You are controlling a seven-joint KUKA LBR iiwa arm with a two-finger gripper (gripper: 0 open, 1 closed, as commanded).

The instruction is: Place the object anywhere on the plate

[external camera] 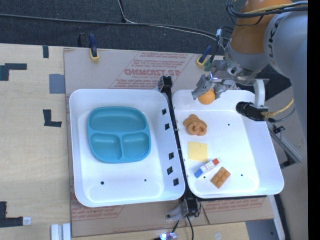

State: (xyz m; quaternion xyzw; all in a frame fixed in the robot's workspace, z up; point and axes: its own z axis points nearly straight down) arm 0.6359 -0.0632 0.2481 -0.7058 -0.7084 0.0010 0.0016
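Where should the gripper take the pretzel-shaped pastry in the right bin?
Probably straight down from above, fingers closing across the narrower width of the pastry. It lies flat and lumpy, with bare floor of the right bin around it, apart from the yellow square.

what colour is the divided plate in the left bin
Teal blue, plain with no pattern; the plate shows clearly in the camera view.

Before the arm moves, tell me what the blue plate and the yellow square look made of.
Blue plate: likely moulded plastic, with uniform colour, soft sheen and rounded compartment ridges. Yellow square: possibly foam or soft plastic, a toy cheese slice; flat, matte, even colour. Too small to be sure.
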